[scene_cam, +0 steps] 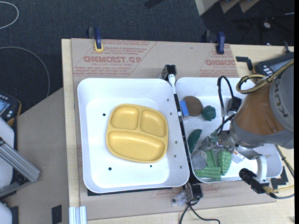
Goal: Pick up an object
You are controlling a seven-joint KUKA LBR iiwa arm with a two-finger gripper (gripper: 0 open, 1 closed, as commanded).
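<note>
Where clamps grip, board (117,57) reads "CHEMCAST".

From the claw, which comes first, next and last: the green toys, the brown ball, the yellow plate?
Measured from the gripper, in the right bin:
1. Green toys, right bin, just below it.
2. Brown ball, same bin, toward the far end.
3. Yellow plate, left bin.
</note>
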